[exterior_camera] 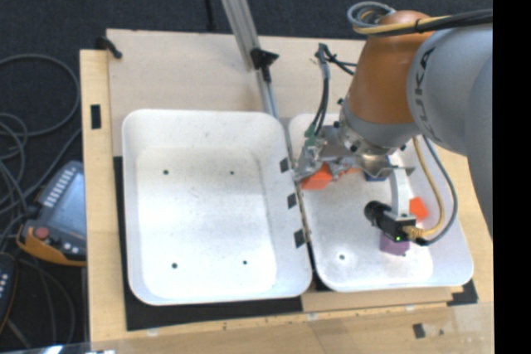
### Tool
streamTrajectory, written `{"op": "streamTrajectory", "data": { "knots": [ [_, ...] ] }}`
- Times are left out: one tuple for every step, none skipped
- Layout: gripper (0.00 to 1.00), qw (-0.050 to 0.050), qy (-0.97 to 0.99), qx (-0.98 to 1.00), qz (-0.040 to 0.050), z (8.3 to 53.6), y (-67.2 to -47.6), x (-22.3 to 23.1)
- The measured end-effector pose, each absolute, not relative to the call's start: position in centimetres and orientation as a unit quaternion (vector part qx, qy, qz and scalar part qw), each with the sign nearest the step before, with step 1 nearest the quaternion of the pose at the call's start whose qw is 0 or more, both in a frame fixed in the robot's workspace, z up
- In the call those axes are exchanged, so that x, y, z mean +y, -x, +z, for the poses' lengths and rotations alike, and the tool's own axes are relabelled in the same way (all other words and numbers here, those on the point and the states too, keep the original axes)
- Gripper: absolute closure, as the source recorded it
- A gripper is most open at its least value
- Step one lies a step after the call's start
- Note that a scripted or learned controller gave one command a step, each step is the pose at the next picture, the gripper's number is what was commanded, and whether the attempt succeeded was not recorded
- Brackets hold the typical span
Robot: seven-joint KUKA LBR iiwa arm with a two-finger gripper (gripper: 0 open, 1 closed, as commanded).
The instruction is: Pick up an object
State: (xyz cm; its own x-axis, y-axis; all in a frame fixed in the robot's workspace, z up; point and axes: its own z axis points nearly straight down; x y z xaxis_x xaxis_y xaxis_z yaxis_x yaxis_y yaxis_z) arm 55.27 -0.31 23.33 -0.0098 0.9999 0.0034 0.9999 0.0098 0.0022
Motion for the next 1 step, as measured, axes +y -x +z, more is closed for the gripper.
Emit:
{"op": "streamTrajectory", "data": {
  "knots": [
    [1.0, -0.001, 0.703, -0.711, -0.0028, 27.25, -57.31, 6.79]
  ]
}}
